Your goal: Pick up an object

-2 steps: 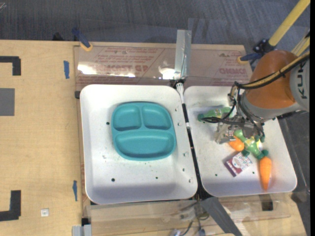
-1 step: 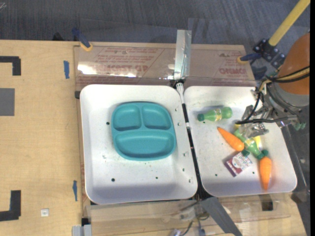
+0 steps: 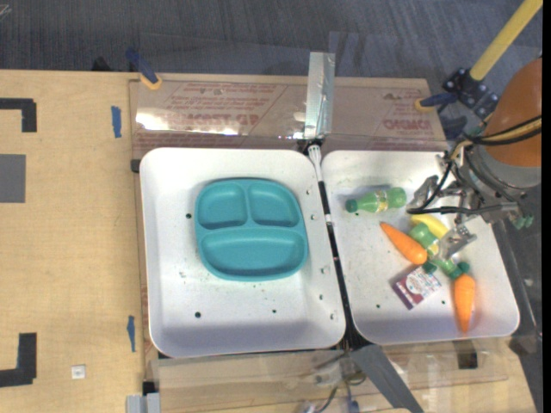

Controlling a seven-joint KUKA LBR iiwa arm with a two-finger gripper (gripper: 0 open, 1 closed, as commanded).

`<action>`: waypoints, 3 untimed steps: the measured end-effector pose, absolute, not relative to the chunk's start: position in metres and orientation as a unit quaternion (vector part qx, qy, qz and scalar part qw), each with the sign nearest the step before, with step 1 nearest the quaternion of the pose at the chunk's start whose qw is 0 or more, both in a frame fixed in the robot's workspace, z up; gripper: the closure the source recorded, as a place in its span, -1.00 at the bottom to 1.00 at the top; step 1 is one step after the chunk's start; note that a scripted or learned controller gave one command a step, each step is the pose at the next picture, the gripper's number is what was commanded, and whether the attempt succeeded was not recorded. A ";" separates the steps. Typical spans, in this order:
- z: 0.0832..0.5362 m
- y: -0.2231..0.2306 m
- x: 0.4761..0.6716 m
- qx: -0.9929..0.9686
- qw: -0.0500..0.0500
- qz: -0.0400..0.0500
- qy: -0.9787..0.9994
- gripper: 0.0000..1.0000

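Two carrots, two bins

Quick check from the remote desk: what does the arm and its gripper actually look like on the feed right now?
The arm enters from the right of the camera view: a grey rounded body with an orange band above the wrist. Black cables loop around the wrist, alongside thin yellow and green wires. The gripper is small, metallic silver-grey, with slim fingers, over the right-hand white bin.
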State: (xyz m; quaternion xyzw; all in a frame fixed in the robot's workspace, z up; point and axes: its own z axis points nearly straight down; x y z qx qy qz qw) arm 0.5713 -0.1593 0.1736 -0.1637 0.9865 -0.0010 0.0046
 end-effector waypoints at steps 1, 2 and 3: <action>0.100 -0.105 0.549 -0.155 0.007 -0.002 0.988 -1.00; 0.112 -0.103 0.553 -0.156 0.014 -0.003 0.988 1.00; 0.090 -0.096 0.575 -0.047 0.005 -0.001 0.999 1.00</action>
